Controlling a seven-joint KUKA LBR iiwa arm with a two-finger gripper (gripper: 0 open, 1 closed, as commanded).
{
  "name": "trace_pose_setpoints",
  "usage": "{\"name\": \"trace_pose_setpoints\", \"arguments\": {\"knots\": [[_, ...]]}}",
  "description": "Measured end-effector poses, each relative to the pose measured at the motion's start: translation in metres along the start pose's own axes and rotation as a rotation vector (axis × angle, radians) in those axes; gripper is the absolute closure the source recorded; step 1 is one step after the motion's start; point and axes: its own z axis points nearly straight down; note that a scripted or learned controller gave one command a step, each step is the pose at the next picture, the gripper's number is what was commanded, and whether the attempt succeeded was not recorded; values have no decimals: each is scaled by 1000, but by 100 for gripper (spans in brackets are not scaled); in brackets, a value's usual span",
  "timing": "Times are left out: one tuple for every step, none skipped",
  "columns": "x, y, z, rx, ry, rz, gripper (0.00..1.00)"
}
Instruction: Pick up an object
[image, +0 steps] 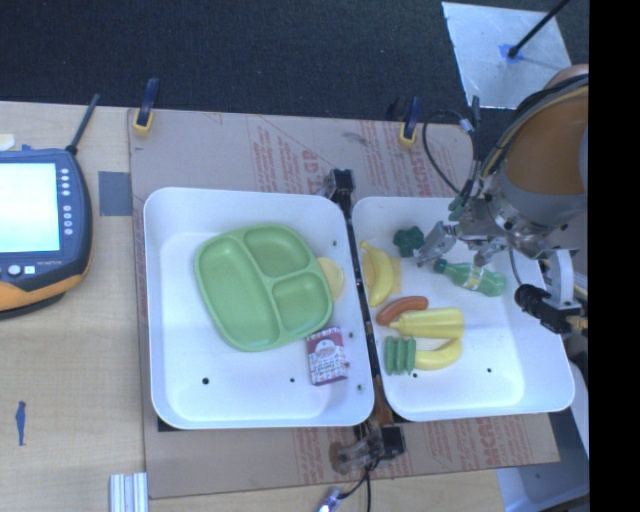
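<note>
Overhead, the tool (462, 252) hangs low in the right bin (540, 395), just above a green bottle-like toy (478, 278) whose long axis runs left to right, slightly downward. Whether the toy is touched or how wide the tool stands cannot be told. Beside it lies a dark green piece (407, 240).

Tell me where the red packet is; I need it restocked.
The red packet lies in the left bin, near its front right corner, just below the green divided plate.
</note>
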Motion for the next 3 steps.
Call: {"name": "trace_pose_setpoints", "arguments": {"knots": [[-63,10,58,2,-2,1,0],[-61,77,16,-3,0,2,0],[-48,-2,74,2,-1,-1,0]]}}
